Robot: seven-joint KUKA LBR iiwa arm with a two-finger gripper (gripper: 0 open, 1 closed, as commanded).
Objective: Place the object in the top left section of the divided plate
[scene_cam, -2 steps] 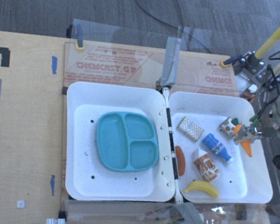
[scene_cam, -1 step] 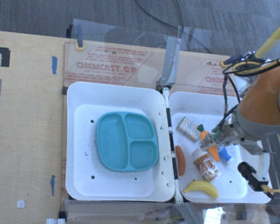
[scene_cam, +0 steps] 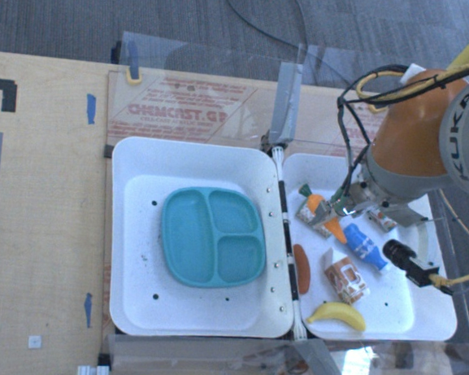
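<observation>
The gripper (scene_cam: 333,209) hangs low over the right bin (scene_cam: 431,318), right at the toy carrot (scene_cam: 315,204); its grip can't be made out. The teal divided plate (scene_cam: 213,237) sits well apart.

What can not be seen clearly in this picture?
- Gripper, camera view: the arm's wrist covers it from above, so whether it holds anything is unclear.
- Carrot: partly hidden beside the gripper.
- Small packet: its print is too small to read.
</observation>
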